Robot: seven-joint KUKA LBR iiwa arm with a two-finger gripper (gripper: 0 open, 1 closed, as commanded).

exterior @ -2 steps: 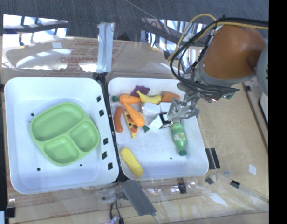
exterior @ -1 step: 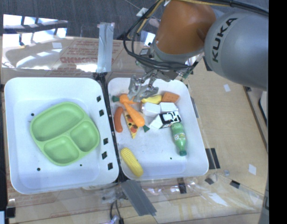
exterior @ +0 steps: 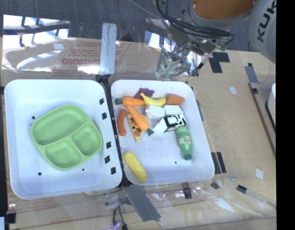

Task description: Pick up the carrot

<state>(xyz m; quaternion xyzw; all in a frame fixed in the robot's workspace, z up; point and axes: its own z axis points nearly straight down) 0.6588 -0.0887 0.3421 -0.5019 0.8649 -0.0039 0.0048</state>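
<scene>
While the gripper (exterior: 178,63) hovers beyond the right bin's (exterior: 198,171) far rim, holding nothing, finger spread can't be told. Carrot (exterior: 139,117) lies mid-left in that bin, packed against the pizza slice (exterior: 134,128), sausage (exterior: 121,122) and white blocks (exterior: 156,112), with the banana (exterior: 153,100) just beyond, crowding a clean grasp. Green plate (exterior: 66,137) sits in the left bin.

The table (exterior: 233,128) carries two white bins side by side, left bin (exterior: 16,128) and right bin (exterior: 200,143), below the hand (exterior: 178,63).
</scene>
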